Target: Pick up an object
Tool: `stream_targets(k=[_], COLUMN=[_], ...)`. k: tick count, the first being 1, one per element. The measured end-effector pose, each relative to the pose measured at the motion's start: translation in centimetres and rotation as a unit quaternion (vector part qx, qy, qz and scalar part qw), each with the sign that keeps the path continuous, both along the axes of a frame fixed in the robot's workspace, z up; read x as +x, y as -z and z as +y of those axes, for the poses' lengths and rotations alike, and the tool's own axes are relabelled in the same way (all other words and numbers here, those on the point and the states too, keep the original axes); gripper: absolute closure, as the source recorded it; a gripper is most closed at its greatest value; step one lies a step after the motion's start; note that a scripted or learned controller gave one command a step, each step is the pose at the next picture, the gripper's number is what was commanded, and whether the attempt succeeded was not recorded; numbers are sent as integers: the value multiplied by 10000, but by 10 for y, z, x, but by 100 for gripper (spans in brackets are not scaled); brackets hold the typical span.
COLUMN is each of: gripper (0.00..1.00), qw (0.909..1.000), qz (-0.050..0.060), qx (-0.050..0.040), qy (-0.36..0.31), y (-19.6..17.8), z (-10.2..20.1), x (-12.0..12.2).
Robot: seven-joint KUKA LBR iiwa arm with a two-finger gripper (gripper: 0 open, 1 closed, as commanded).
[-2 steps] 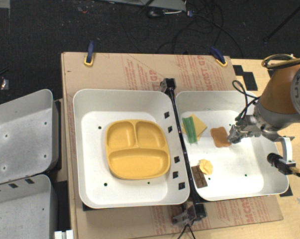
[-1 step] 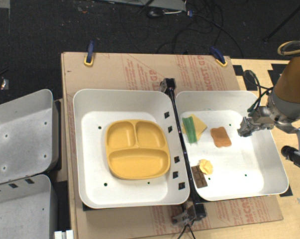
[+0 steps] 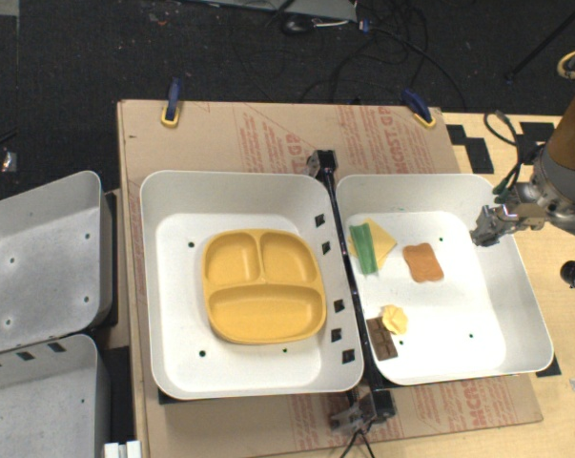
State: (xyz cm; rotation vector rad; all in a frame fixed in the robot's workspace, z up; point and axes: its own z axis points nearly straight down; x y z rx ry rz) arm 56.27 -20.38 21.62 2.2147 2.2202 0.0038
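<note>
The right bin (image 3: 497, 337) holds several small items: a green strip (image 3: 363, 247) lying on a yellow wedge (image 3: 381, 241), an orange-brown piece (image 3: 423, 262), a small yellow lump (image 3: 394, 319) and a dark brown block (image 3: 380, 338). My gripper (image 3: 487, 229) hangs over the right bin's upper right rim, to the right of the orange-brown piece and apart from it. Nothing shows between its fingers.
The left bin (image 3: 173, 351) contains a yellow divided plate (image 3: 264, 286). Both bins rest on a cardboard sheet (image 3: 268, 132) held by clamps. Grey metal trays (image 3: 39, 246) lie off to the left. The arm (image 3: 564, 175) comes in from the right edge.
</note>
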Motion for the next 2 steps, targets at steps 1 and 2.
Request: stream_targets(k=[1,2], gripper=[100,100], qw=[10000,10000], qz=[35,22], qx=[18,20], qy=[-19,-28], y=[7,-3], z=[50,111], x=[-4,3])
